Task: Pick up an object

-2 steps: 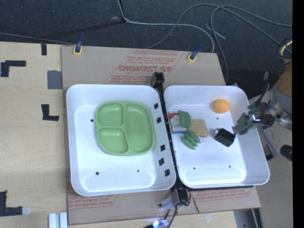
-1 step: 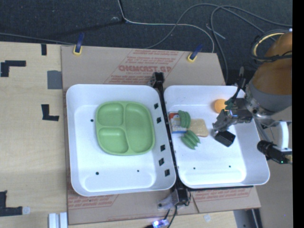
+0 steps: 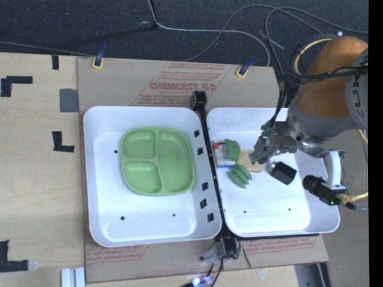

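Note:
A green divided plate (image 3: 158,161) lies in the left bin (image 3: 102,124). In the right bin (image 3: 281,220) lie a green ridged toy (image 3: 240,174), a round green piece (image 3: 231,147) with a small red and white item beside it, and a black block (image 3: 282,172). A tan flat piece (image 3: 252,162) lies between the green toys and the block. My gripper (image 3: 261,154) hangs low over the right bin, just above the tan piece and right of the green items. Its dark fingers point down and to the left.
Black clips run down the divider (image 3: 206,160) between the bins. The arm's grey body and orange band (image 3: 326,70) cover the right bin's far right corner. Cables trail across the dark floor behind the cardboard sheet (image 3: 179,82).

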Action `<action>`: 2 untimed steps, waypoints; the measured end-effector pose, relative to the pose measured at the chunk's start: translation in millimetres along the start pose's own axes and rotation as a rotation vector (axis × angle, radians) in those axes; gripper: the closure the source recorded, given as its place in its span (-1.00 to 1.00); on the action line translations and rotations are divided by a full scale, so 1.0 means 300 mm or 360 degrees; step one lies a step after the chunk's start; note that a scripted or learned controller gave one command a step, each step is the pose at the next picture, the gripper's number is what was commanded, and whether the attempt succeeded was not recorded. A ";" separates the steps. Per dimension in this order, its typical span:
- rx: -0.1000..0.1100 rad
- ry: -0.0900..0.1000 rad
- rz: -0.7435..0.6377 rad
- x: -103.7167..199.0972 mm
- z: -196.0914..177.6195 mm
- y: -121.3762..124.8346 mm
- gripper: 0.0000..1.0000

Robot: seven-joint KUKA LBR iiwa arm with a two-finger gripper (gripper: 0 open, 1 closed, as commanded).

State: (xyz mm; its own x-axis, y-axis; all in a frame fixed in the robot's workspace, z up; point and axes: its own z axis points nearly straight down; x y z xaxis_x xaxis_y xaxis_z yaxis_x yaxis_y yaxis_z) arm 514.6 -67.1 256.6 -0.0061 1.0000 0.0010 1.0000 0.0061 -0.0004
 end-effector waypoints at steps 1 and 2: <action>0.0005 -0.0001 0.0002 0.144 0.043 0.033 1.00; 0.0006 -0.0001 0.0001 0.313 0.102 0.056 1.00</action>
State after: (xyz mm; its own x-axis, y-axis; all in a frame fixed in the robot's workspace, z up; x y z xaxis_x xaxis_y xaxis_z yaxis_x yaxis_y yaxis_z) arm 530.9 26.8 225.9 -0.0054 1.0000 0.0005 1.0000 0.0054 -0.0040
